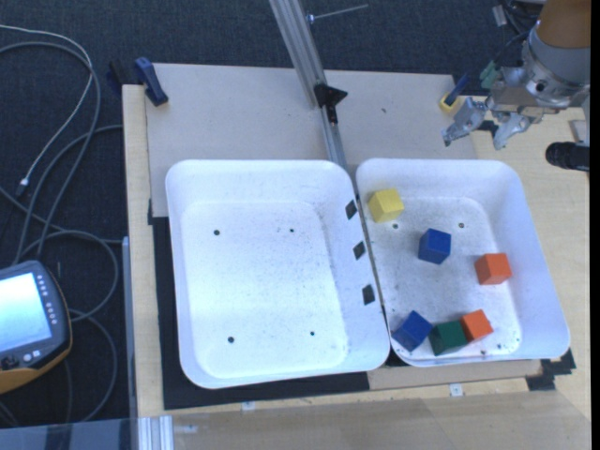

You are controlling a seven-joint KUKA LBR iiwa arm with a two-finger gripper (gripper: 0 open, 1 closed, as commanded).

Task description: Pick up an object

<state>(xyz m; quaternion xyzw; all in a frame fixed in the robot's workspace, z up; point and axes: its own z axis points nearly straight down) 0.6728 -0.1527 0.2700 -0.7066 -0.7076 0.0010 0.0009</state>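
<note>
- The gripper (484,127) hangs above the far right part of the desk (244,111), just beyond the far rim of the right bin (534,242). Its two pale fingers (457,128) are spread apart with nothing between them.
- Above the gripper, the grey wrist and the orange band of the arm (562,26) reach in from the upper right corner.
- The right bin holds six blocks, all resting on its floor and apart from the gripper.
- A yellow block (385,204) sits near the bin's far left corner, closest to the gripper.
- A blue block (434,246) lies near the middle, and an orange block (492,268) is to its right, near the right wall.
- Along the near edge, a second blue block (412,330), a green block (448,337) and a smaller orange block (476,324) sit in a tight row, the green one touching the orange one.
- The left bin (187,251) lies just beside the right one, their rims meeting.
- A metal rail (298,45) slants across the far desk toward the seam between the bins.
- A handheld screen unit (28,322) and cables (56,111) lie on the dark floor at left.
</note>
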